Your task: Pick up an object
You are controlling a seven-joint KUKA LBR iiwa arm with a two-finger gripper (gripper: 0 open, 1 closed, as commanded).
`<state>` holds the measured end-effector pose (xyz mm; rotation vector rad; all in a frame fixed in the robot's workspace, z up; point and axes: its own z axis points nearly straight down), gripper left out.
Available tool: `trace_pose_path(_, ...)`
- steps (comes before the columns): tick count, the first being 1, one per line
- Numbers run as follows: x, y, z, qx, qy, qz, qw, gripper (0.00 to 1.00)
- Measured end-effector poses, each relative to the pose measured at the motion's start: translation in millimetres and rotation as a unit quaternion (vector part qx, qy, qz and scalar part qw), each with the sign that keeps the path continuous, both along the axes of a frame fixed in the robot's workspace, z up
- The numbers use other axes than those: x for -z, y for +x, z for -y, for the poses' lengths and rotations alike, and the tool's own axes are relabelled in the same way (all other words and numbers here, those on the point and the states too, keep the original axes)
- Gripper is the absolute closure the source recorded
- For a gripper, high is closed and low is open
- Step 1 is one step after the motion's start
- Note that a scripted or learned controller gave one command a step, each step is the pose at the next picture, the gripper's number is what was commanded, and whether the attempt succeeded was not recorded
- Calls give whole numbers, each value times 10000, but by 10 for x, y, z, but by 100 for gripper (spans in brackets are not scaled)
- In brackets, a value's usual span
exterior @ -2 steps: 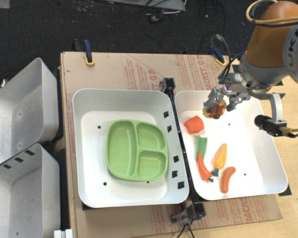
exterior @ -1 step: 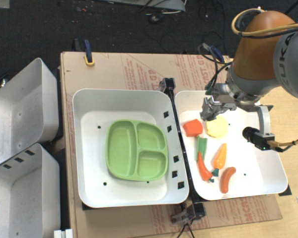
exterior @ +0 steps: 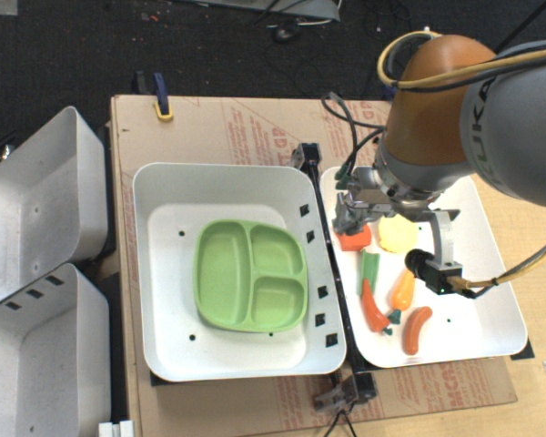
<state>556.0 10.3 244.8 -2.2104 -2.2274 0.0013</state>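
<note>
- Bench: a brown cardboard-covered bench top [exterior: 218,121] bears two shallow white plastic bins side by side, the left bin [exterior: 155,244] and the right bin [exterior: 491,326].
- Left bin: it holds one light green plastic plate with three compartments [exterior: 251,276], lying flat near the middle of the bin floor.
- Right bin: several small toy food items lie grouped in its left half.
- Item 1: a red-orange blocky piece [exterior: 353,240] lies nearest the bin's left wall, directly below the gripper.
- Item 2: a pale yellow flat piece [exterior: 398,236] lies just to the right of the red-orange piece.
- Item 3: a small green stick-shaped piece [exterior: 370,268] lies below those two, touching or just beside a long red pepper-shaped piece [exterior: 374,309].
- Item 4: an orange carrot-shaped piece [exterior: 402,289] lies tilted, just right of the green piece.
- Item 5: an orange-red sausage-shaped piece [exterior: 415,329] lies lowest in the group, apart from the bin walls.
- Arm: the grey arm with its orange band [exterior: 437,89] reaches in from the right and hangs over the right bin's upper left part.
- Gripper: the two-finger gripper [exterior: 353,218] sits low over the red-orange piece. The view does not show whether it grasps anything; its state cannot be told.
</note>
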Motion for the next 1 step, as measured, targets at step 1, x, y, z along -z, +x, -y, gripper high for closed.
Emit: trace_pose_path(1, -6, -199, -403, 4, -2, 0, 10000, 100)
